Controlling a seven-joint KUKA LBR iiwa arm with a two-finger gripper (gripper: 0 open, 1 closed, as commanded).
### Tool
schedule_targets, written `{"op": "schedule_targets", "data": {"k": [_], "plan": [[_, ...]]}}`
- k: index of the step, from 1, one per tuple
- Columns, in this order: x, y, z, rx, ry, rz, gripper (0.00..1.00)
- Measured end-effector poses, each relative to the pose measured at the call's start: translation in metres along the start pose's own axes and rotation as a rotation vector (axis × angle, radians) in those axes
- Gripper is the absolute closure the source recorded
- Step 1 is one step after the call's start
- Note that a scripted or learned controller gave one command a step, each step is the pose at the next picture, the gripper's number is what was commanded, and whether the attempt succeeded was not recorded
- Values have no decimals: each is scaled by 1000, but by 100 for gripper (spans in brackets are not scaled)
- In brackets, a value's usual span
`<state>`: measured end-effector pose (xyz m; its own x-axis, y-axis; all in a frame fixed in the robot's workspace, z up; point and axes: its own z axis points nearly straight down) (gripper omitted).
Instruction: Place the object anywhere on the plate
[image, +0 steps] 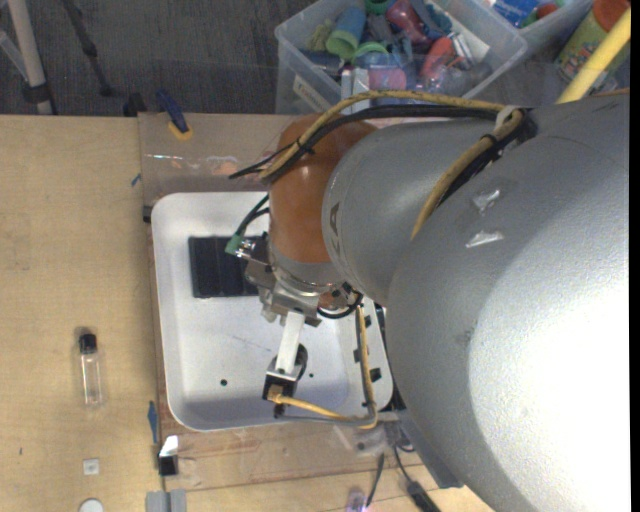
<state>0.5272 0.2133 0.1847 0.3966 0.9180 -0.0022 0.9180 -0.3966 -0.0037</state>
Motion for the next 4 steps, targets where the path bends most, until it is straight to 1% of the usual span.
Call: {"op": "schedule_targets", "data": {"k": [1,2,3,4], "plan": [[-27,46,73,-1,1,-551,100],[-2,95,82,-6,1,-813,100],[-13,27,94,-15,4,-788,100],[-72,-9,93,-15,3,-1087,100]]}}
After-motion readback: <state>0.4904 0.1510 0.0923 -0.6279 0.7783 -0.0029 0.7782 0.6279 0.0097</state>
